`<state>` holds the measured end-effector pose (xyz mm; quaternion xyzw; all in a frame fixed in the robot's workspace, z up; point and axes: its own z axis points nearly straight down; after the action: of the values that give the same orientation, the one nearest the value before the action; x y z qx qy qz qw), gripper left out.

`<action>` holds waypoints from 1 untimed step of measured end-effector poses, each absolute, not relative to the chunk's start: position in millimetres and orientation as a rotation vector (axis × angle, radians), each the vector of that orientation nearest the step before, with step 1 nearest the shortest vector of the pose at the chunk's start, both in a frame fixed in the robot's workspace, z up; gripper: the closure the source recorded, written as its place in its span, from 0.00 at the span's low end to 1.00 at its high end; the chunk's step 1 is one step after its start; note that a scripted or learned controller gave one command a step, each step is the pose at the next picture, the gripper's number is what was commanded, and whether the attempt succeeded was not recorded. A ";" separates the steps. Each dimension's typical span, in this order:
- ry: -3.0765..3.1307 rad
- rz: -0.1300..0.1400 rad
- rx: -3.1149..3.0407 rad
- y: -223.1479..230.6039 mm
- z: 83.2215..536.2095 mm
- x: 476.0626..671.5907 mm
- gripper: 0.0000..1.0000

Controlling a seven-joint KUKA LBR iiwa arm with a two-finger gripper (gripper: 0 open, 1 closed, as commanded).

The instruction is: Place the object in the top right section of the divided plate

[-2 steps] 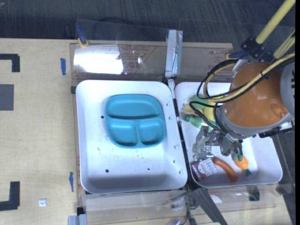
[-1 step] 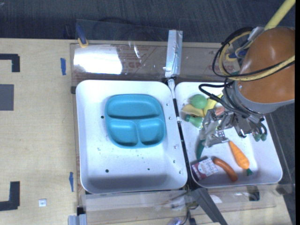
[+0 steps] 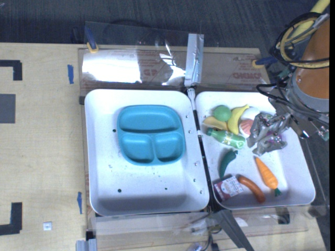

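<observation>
Gripper: low in the right bin, over the upper part of the toy pile; whether it grips anything cannot be told. Nearest candidates: peach-like fruit and banana just to its left, carrot below it. Divided plate: left bin, well apart to the left, its top right section bare.
</observation>
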<state>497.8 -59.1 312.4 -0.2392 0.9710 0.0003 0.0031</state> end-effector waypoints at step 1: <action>2.988 -0.001 -0.952 -148.3 346.7 498.5 1.00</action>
<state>498.5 -148.3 346.7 -0.3034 0.9528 -0.0004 0.0030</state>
